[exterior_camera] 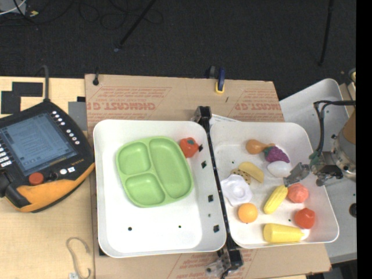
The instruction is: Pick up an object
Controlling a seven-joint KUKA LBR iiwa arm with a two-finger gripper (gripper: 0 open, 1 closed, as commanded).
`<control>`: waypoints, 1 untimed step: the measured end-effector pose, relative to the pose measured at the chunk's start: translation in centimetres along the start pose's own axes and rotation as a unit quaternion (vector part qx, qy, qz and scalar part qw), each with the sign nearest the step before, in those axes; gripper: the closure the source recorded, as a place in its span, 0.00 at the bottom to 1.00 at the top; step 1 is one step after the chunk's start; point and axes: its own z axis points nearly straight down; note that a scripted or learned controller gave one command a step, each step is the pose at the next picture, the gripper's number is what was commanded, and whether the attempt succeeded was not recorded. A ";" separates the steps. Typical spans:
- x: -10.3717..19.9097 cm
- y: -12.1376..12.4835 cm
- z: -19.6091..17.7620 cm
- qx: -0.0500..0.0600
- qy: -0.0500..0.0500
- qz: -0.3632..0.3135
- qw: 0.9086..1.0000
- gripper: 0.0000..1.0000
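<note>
Hovering at the right bin's (317,141) right edge, our gripper (306,172) looks spread and grips nothing.
We see toy food there: corn (275,199) and pink ball (297,193) just below the gripper.

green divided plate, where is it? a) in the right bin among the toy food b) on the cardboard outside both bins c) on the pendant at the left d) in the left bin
d: the green divided plate lies on the floor of the left bin, with a small red toy at its upper right edge.
</note>
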 end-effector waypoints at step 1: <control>0.6 0.8 4.8 0.000 0.000 -0.001 1.000 0.00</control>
